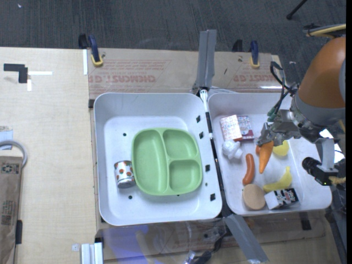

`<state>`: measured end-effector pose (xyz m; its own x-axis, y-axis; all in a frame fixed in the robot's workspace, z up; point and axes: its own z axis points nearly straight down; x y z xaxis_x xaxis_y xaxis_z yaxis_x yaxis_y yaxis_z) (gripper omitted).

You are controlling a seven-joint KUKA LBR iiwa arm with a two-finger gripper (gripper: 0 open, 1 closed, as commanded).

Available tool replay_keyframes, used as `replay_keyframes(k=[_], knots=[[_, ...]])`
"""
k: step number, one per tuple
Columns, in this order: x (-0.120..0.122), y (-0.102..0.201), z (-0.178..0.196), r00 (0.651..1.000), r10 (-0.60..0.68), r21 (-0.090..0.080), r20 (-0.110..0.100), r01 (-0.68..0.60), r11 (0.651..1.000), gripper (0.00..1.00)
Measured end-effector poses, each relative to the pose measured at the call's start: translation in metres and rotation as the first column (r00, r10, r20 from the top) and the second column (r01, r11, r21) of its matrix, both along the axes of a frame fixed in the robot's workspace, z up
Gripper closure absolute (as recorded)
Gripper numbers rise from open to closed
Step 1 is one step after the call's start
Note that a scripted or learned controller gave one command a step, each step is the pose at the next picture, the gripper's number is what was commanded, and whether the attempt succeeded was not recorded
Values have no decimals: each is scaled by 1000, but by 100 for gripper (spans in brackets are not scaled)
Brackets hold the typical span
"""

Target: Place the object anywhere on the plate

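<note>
While poised over the right bin (314,198), clenched on the carrot (264,157): so the gripper (268,137), at 3 o'clock in the view. Grasped by the thick end, hence hanging point-down toward 6 o'clock, with the tip just beside a sausage (249,169) at its 8 o'clock. Probably taken from above because of the crowding around it: lemon (281,149) at 3 o'clock of the carrot, banana (279,181) at 5, carton (236,127) at 10, a white lump (231,149) at 9. Cannot tell whether lifted free of the bin floor or merely standing on it.

Waiting at 9 o'clock from the gripper, in the left bin (110,126): the plate (165,161), green, three wells, all bare. Any well acceptable under the task, so the nearest, at the plate's 3 o'clock, likely simplest. Must first cross the two bin walls meeting between, so needs height before travel. Worth avoiding: the cup (125,173) lying at the plate's 9 o'clock. Grip narrow and high on a tapered thing, so some risk of swing or slip in transit.
</note>
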<state>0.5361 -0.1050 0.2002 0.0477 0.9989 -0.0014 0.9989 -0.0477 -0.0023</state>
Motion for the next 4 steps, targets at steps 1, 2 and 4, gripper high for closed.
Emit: replay_keyframes(k=[1,2,4], knots=[[2,57,-2,980,201,1,0,-201,980,100],[41,116,-10,964,265,1,-1,-265,964,100],[34,182,-10,919,393,1,-1,-393,919,0]])
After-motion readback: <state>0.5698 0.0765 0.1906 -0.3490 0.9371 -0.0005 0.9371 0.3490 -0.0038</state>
